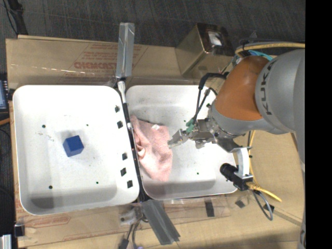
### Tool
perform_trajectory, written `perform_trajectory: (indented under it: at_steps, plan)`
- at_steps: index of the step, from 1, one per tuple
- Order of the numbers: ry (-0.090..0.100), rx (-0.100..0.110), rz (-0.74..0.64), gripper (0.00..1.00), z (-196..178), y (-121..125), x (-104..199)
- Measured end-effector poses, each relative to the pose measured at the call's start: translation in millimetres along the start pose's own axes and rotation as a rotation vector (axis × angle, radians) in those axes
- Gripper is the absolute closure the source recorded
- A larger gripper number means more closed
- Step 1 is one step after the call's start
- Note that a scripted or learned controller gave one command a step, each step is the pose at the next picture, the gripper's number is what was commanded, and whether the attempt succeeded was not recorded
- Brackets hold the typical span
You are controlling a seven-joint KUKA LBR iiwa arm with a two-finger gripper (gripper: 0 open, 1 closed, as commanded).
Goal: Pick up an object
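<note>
Overhead, a slanted view takes in a worktop [46,56] covered with brown cardboard, carrying two shallow white bins side by side. Reaching in from the right is the grey arm [282,95] with its orange band (the largest thing in view), bent over the right bin [202,183]. The left bin [31,139] is about the same size and sits touching the right one along a shared middle edge. A crumpled pink cloth [153,149] lies in the right bin, against its left wall. The gripper [175,137] sits low at the cloth's right edge; whether its fingers are spread or closed cannot be told. Smallest, a blue cube [73,145] rests in the left bin, well apart from the gripper.
</note>
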State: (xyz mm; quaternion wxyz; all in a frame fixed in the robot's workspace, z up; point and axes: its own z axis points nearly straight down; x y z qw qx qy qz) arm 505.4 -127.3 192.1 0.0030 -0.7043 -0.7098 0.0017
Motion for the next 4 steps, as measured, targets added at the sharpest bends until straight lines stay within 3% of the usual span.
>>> perform_trajectory:
  at_steps: [1,2,3,4]
  plan:
    - [-0.001,-0.007,-0.126,0.00,99.4,27.0,15.0]
    - [0.002,-0.007,-0.131,1.00,89.9,28.4,15.6]
    - [-0.001,-0.002,-0.111,1.00,1.5,66.0,48.7]
    - [-0.001,0.003,0.079,1.00,3.2,23.4,111.8]
